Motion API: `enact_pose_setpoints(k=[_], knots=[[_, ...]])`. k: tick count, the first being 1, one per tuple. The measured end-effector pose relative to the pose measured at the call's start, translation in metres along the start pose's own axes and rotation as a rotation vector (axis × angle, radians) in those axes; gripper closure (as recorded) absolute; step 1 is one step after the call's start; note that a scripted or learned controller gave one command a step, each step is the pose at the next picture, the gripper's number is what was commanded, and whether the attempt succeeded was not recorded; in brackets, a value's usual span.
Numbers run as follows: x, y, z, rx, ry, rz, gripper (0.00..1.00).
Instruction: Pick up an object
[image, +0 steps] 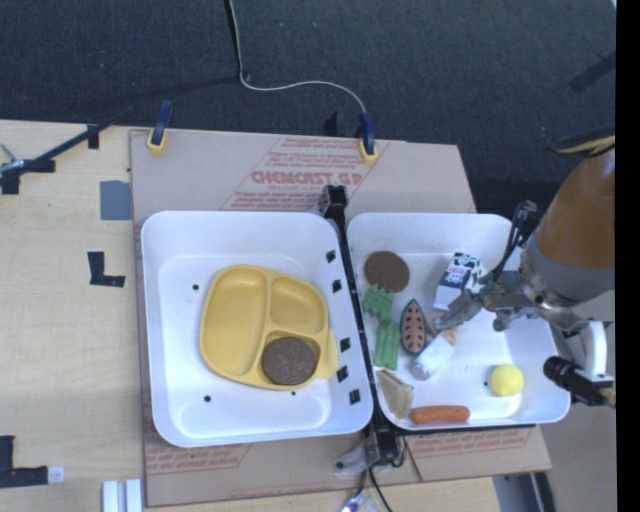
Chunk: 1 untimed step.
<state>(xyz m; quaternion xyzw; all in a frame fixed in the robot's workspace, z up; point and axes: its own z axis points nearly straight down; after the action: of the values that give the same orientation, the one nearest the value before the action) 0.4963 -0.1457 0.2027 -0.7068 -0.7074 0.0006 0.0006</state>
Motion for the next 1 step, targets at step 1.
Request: enact_pose_setpoints(k=[1], knots=[[0.0124, 0.0503, 0.1048, 0.001, 0.0, -0.002, 0.0]])
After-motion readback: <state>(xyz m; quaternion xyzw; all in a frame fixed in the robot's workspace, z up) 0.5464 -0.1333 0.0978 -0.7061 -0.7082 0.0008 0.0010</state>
